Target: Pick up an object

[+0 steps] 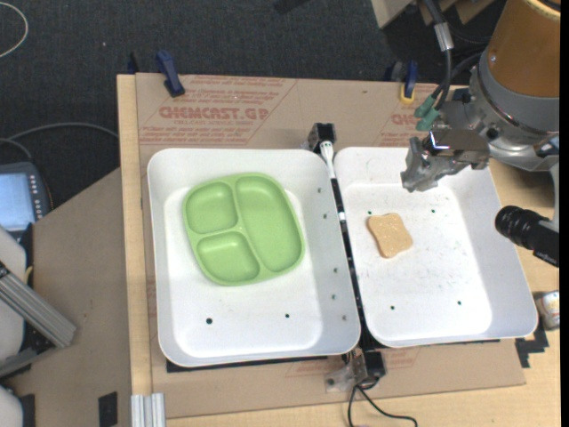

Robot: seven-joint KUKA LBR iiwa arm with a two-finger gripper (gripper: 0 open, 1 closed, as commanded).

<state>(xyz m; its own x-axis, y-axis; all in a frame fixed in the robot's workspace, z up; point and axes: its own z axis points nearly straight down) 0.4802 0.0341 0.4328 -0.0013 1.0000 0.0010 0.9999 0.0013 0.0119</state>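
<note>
Black cables [373, 398] trail from the clamp at the near edge of the bench, just below the seam where the two bins meet. Left bin [178, 318]: shallow, white, rounded corners, holding a pale green divided plate [244, 229] with three compartments, lying flat near the bin's centre. Right bin [462, 310]: same form, its floor dusted with fine dark specks. Toast-shaped piece [389, 235]: the task's thing, a small flat tan slab with a rounded top edge and a squarer lower edge, slightly darker along its rim, lying flat in the left half of the right bin, near the seam and apart from every wall. Gripper [418, 178]: grey, hanging over the far part of the right bin, above and to the right of the tan piece and clear of it; nothing shows between its fingers, and whether they stand apart or together cannot be told. Arm [533, 52]: grey wrist under an orange band, entering beyond the right bin's far right corner. Both bins rest on a brown cardboard sheet [213, 105] with red printing.
</note>
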